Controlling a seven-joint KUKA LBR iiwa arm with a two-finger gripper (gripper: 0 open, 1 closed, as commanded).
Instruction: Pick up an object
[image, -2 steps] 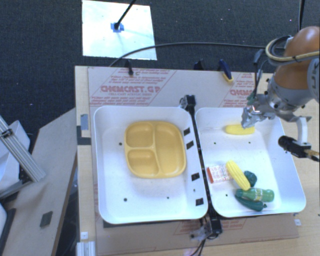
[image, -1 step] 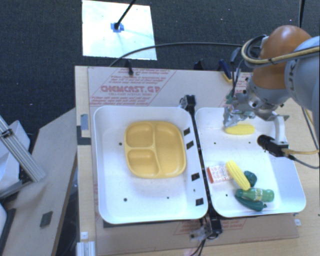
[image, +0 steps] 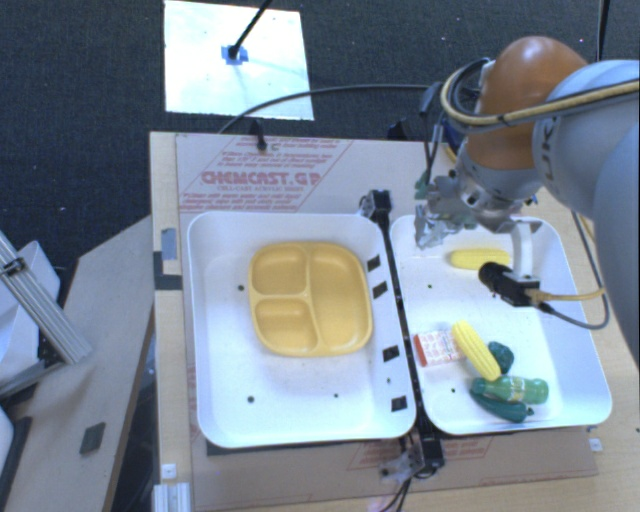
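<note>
My gripper (image: 433, 230) hangs over the far left corner of the right bin (image: 570, 300), below the orange wrist band. Nothing shows in it. A yellow banana-shaped piece (image: 478, 259) lies just right of the gripper, apart from it. Nearer the front lie a small red and white packet (image: 435, 346), a yellow corn cob (image: 472, 350), a dark green piece (image: 500, 355) and a green bottle-like object (image: 512, 391) on top of another green piece.
A yellow divided plate (image: 308, 298) sits in the left bin (image: 225, 400). A black clip strip (image: 390, 290) joins the two bins. A black fitting with a yellow cable (image: 505, 282) hangs from the arm over the right bin.
</note>
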